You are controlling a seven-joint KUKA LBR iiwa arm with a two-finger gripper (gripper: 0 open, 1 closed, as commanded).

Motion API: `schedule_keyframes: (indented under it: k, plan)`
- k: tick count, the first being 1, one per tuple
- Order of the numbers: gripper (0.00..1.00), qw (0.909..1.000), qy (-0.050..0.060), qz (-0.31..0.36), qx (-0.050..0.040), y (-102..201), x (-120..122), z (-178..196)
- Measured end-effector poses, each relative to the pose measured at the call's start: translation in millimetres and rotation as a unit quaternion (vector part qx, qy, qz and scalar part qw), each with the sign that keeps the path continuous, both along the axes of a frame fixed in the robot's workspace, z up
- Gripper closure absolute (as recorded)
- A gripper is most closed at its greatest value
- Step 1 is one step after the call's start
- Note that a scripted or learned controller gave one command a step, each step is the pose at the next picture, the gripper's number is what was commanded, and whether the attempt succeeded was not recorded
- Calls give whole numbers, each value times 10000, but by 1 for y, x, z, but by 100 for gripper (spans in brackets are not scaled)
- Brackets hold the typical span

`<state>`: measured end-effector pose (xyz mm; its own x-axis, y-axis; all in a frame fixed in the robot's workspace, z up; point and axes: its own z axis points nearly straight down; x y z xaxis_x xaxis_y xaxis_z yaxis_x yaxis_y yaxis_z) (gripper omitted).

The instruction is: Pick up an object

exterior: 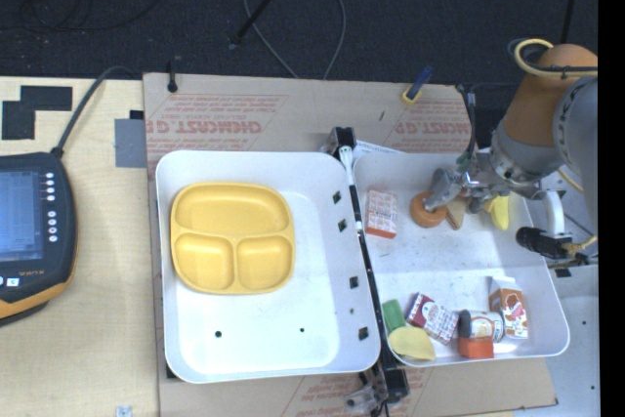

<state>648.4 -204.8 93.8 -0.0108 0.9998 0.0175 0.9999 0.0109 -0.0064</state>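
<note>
My gripper point(451, 193) is low in the right bin point(444, 269), at its far side, with the grey arm and its orange band coming in from the right. Its tip is against the right side of a round orange object point(425, 211) that rests on the bin floor. A small yellow piece point(500, 211) lies just right of the gripper, partly behind the wrist. A white and red packet point(380, 213) lies to the left of the orange object, close to the divider.
Along the right bin's near edge lie a green item point(393, 314), a yellow rounded piece point(412, 344), a red-white packet point(433, 317), a dark can point(467, 324), a red block point(476, 348) and a small carton point(509, 310). A yellow divided plate point(232, 237) sits in the left bin point(254, 347).
</note>
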Motion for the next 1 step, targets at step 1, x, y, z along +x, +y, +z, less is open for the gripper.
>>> schedule_keyframes:
  k: [1]
  plan:
    - [0, 9999, -61, -56, -109, 14, -2, 2]
